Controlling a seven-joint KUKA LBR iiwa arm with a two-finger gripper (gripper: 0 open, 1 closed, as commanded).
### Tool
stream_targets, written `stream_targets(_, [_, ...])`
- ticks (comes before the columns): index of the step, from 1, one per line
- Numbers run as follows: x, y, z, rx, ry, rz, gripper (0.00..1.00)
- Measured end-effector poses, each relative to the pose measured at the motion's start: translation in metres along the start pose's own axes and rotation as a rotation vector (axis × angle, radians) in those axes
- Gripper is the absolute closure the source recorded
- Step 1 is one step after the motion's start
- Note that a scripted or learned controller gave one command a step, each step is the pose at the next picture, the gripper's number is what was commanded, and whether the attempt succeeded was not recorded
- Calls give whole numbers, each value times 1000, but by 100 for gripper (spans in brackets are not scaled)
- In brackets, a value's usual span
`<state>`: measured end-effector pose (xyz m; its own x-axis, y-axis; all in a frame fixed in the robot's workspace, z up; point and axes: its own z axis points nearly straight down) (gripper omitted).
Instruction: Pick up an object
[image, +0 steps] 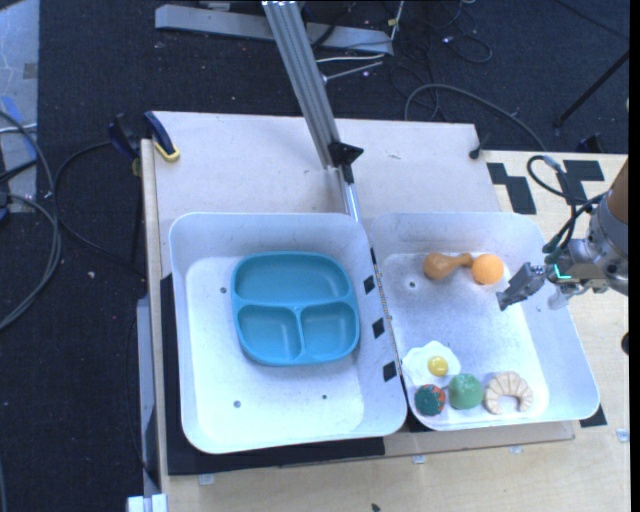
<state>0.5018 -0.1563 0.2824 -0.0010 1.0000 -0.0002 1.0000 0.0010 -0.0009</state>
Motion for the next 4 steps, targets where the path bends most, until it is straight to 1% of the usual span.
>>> stream_targets(1, [0, 0, 0, -1, 0, 0, 0])
stream_targets(2, [11, 2, 56, 4, 2, 1, 0])
stream_targets(3, [10, 0, 99, 3, 1, 2, 0])
stream_targets(4, [3, 2, 159, 4, 1, 2, 0])
